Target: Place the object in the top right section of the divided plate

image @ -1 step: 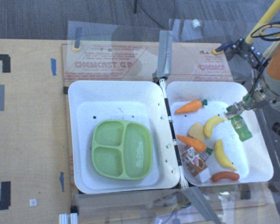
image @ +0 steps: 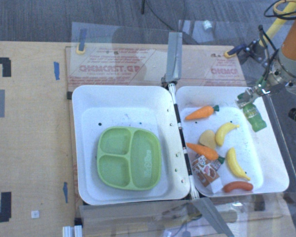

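Camera view | red mirrored lettering on clear sheet point(image: 111, 63), unreadable | hand point(image: 248, 98) above right white bin point(image: 274, 147), gripping small green bottle point(image: 254, 116).

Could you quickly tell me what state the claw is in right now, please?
Claw: shut on the green bottle, above the right bin's upper right corner.
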Tool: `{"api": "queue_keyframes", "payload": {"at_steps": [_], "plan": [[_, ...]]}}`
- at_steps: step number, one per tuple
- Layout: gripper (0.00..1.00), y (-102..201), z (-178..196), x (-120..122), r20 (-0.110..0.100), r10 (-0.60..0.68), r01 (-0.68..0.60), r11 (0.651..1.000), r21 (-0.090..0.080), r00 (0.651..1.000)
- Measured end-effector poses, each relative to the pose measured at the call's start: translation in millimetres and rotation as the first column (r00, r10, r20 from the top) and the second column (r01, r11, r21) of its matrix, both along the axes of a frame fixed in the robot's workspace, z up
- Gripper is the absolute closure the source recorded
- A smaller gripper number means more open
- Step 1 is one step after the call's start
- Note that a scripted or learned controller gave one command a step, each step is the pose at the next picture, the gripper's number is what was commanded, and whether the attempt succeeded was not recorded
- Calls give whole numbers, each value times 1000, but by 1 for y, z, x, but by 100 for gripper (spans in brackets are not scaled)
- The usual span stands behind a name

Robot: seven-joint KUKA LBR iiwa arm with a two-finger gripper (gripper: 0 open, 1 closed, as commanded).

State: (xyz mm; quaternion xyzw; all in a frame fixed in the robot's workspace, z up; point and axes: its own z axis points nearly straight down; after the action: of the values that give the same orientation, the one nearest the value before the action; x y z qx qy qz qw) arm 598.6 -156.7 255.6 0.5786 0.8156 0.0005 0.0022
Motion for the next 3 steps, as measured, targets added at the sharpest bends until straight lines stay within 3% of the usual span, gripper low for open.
{"api": "queue_keyframes", "payload": {"at_steps": [1,2,3], "plan": [[100,62,1,60,1,78,-78,997,0,997],[100,139,-18,-18,-4,217,-217,976,2,976],[100,190,-7,29,0,99,-99,995,1,995]]}}
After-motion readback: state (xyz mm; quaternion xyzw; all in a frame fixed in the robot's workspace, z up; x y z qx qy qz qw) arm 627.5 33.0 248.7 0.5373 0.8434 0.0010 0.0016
